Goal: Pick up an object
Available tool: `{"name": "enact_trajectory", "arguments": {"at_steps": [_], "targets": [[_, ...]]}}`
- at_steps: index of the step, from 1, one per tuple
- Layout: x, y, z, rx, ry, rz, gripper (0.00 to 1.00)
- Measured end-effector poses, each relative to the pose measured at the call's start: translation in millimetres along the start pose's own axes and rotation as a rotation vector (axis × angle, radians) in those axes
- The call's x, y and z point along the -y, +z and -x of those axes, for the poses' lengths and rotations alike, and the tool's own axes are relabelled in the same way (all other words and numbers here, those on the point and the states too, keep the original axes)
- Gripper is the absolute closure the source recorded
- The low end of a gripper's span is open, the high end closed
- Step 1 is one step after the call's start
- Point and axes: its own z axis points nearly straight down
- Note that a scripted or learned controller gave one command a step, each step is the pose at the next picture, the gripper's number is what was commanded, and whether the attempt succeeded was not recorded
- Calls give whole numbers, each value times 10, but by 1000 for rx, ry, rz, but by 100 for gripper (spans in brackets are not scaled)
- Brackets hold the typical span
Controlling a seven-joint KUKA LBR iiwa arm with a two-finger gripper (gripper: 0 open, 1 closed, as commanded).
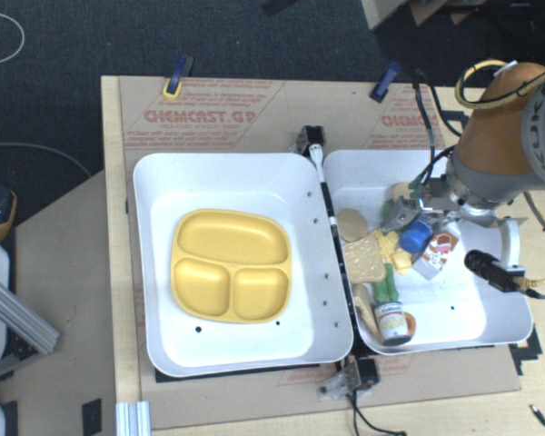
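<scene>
Hovering pincer [405,209] above blue object [415,238], its long axis lying diagonal

Arm [513,134]: single, grey, orange band above the wrist; enters from the right of the camera view, upper portion cut by the frame edge. Wrist: bent downward and toward the left, seen steeply from above. Gripper [409,209]: two-finger type, at the arm's lower left end, pointed down; largely hidden beneath the wrist housing.
</scene>
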Motion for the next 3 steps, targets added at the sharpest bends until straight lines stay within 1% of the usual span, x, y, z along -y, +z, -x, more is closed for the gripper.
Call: {"name": "enact_trajectory", "arguments": {"at_steps": [1, 2, 3], "targets": [[-37, 469, 1, 0, 1, 13, 0], [-59, 325, -9, 1, 0, 22, 100], [-94, -281, 66, 4, -1, 13, 100]]}}
